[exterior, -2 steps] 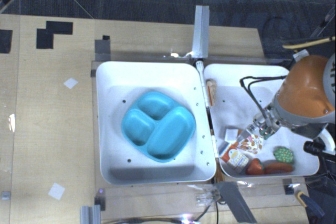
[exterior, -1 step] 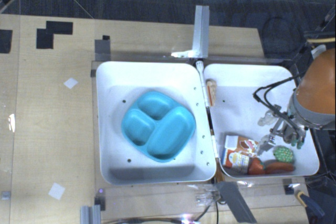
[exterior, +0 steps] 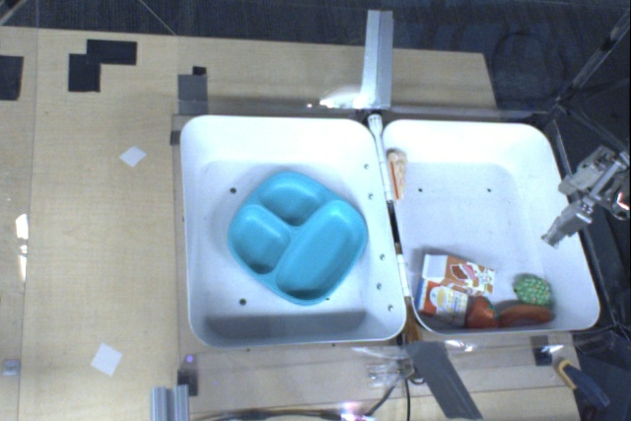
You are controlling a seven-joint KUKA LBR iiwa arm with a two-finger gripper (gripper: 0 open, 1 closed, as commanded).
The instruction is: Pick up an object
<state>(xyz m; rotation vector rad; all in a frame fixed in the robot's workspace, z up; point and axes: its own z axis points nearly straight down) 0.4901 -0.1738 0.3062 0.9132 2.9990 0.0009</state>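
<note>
- Dark carpet-like flooring fills the top of the camera view, and below it a pale wooden bench carries black square markings near its upper left corner.
- Two shallow white bins sit side by side on the bench, touching along a central divider, with a metal post rising behind the seam.
- Inside the left bin lies a blue divided plate, roughly centred, with three compartments.
- Within the right bin, the objects crowd the near edge: a small printed carton lies on its side, and just beside it to the right sits a red and orange item, too blurred to identify.
- A green knobbly object rests against the red item, near the bin's lower right corner.
- One narrow orange-and-white packet lies along the divider at the right bin's upper left edge, its print too small to read.
- At the right edge, the gripper is seen over the right bin's rim, well apart from the carton and the other objects; the arm behind it is cut off by the frame.
- Whether its jaws are spread or pressed together cannot be told at this angle; nothing is visibly between them.
</note>
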